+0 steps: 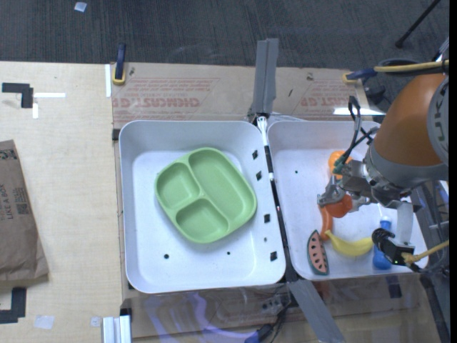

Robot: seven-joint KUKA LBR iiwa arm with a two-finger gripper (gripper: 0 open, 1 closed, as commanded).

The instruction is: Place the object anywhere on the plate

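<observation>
1. A brown paper bag [18,213] is lying at the far left of the desk [71,156], partly cut off by the frame edge.
2. The left bin [136,213] is sitting next along, its white floor showing around a green plate [206,194].
3. The plate is resting tilted at an angle in the middle of that bin, showing three compartments, one long and two smaller.
4. A grey divider strip [265,77] is running up between the two bins, past their far edge.
5. The right bin [296,170] is lying just beside the left one, and a watermelon slice [317,252] is resting near its front edge.
6. A banana [348,244] is lying just right of the slice, curving along the bin floor.
7. An orange object [337,206] is sitting just above the banana, directly under the end effector [341,189]; whether it is gripped or merely touched cannot be told.
8. Another orange item [336,163] is peeking out behind the wrist.
9. A blue object [383,254] is standing at the bin's right side, beside the banana's tip.
10. The grey arm with its orange band [414,120] is reaching in from the right, over the right bin.
</observation>
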